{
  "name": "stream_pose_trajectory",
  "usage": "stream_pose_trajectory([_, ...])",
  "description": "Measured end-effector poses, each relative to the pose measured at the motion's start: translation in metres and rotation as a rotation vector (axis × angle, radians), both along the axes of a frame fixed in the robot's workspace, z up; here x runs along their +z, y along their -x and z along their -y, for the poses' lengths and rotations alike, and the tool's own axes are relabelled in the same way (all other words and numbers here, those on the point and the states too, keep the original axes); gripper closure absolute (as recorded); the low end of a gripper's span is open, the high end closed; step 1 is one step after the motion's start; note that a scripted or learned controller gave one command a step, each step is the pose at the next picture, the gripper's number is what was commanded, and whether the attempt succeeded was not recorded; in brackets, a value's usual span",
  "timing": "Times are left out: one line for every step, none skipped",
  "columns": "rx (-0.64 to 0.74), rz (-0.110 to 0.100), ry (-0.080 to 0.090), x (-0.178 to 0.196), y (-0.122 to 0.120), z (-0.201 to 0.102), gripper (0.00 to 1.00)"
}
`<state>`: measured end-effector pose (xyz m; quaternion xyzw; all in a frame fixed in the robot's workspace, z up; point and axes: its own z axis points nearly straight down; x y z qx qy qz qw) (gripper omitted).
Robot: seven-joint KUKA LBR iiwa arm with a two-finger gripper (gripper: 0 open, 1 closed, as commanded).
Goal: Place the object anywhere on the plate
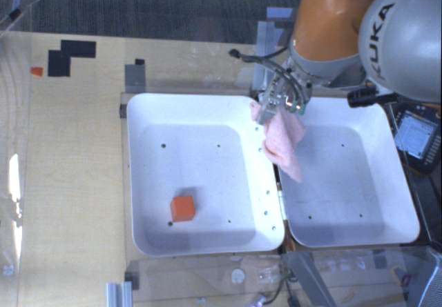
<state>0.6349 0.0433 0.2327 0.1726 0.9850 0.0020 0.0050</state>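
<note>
Above the seam between the two white bins: pink cloth hanging from the gripper.

The cloth dangles limp from the fingers, which appear clamped on its upper edge; its tail droops over the inner rim of the right bin, apparently held clear for carrying. An orange block lies well left of the cloth, on the left bin floor. No plate is identifiable, so placement remains outstanding.

Two bins, one cloth, one block
</note>
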Motion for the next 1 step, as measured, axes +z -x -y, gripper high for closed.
stream_pose_trajectory([0.349,-0.001,0.002,-0.0100,0.0216,-0.0521,1.00])
